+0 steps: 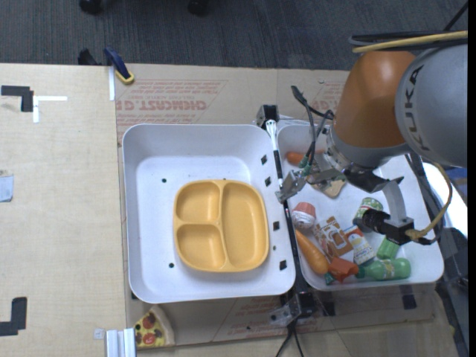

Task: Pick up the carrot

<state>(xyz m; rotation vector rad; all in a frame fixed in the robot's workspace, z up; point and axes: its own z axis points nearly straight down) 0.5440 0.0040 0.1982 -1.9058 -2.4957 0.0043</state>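
The carrot [311,251] is orange and tapered. It lies in the right bin [428,274] close to the bin's left wall, pointing toward the front. My gripper [305,179] hangs over the upper left part of that bin, under the arm's big orange band, about a hand's width behind the carrot and apart from it. The wrist hides much of the gripper. Nothing shows held in it.
Around the carrot lie a small jar [303,216], a snack packet [338,238], a red piece [342,268], a green bottle [387,268] and a tan piece [335,188]. A yellow divided plate [221,225] sits in the left bin [141,199]. A toy pizza slice [151,329] lies outside, in front.
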